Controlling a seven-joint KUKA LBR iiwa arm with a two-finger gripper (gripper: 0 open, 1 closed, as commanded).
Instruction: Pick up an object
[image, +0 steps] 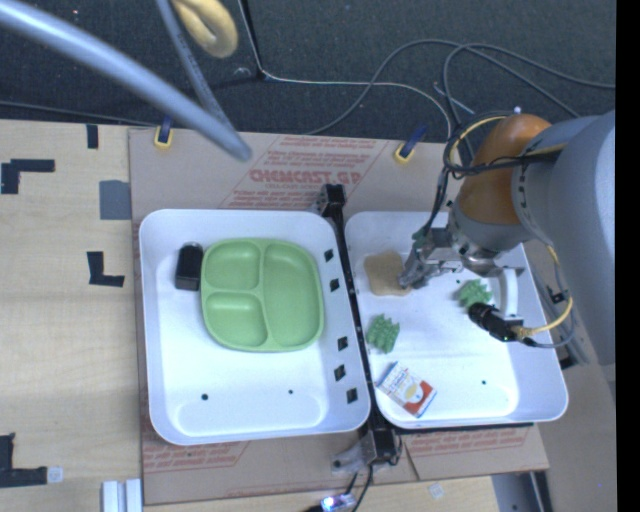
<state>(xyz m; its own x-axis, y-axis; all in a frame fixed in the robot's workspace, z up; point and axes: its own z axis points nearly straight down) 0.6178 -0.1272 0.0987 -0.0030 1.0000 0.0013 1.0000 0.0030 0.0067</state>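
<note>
I see the gripper (412, 275) low in the right bin (500, 395), its tips against the tan sponge (383, 274) by the divider. How far it is spread, I cannot tell.

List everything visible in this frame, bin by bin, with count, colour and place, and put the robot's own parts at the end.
Bins: 2, white, side by side on the bench; left bin, right bin.
Divided plate: 1, light green, middle of the left bin.
Small block: 1, black, left bin, against the plate's left edge.
Tan piece: 1, beige, upper left of the right bin, at the gripper's tip.
Leafy toys: 2, green, right bin; one near the left wall, one beside the gripper.
Small packet: 1, white and red, lower left of the right bin.
Arm: 1, grey with orange band, from the right.
Gripper: 1, dark, over the right bin.
</note>
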